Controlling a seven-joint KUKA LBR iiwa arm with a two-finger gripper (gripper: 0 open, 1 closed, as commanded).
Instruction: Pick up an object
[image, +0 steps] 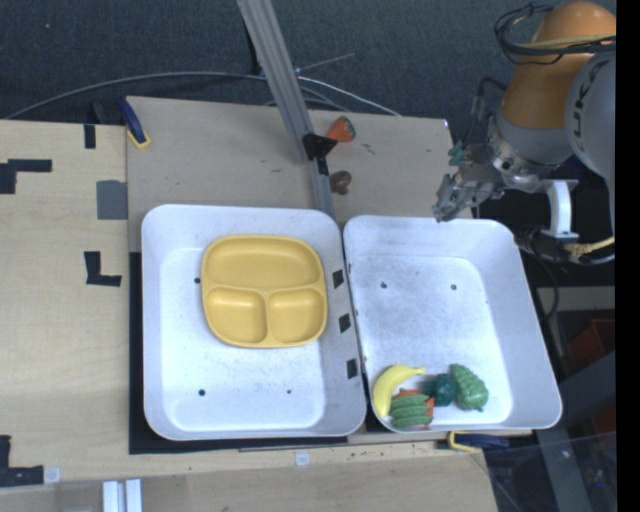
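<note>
Banana (393, 383), a green-and-orange toy (410, 410) and a green leafy toy (468, 387) cluster in the right bin's (430, 290) near corner. Yellow divided plate (265, 290) sits in the left bin (170, 300). Gripper (452, 203) hangs over the right bin's far rim, grasping nothing visible; its state unclear.

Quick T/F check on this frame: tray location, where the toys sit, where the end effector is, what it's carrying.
1. The yellow tray lies in the left bin. True.
2. The banana sits at the far edge of the right bin. False: it lies at the near edge, beside the other small toys.
3. The end effector is over the far rim of the right bin. True.
4. The end effector carries the green toy. False: that toy lies in the right bin, well apart from it.
5. The yellow tray has three compartments. True.
</note>
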